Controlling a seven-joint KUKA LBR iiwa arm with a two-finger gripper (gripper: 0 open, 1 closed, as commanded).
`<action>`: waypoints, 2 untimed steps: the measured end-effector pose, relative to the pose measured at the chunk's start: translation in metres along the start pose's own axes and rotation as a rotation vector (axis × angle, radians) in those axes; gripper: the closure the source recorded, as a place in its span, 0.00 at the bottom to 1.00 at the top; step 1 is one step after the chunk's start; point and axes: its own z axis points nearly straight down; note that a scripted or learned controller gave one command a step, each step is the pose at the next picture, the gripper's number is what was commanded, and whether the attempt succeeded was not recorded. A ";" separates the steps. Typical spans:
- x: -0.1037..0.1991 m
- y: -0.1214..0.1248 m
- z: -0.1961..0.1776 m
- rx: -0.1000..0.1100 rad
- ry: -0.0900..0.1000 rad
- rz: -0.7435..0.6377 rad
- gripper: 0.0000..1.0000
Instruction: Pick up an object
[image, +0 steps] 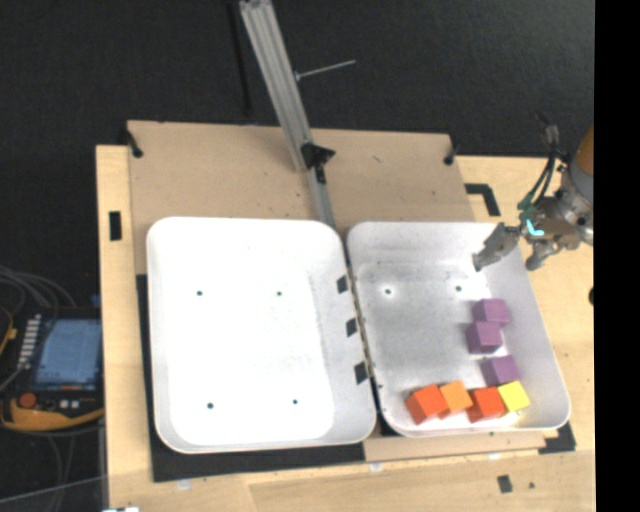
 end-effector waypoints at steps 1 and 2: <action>0.000 0.001 -0.002 -0.004 -0.002 -0.001 0.00; -0.009 0.005 0.056 0.001 -0.003 0.004 0.00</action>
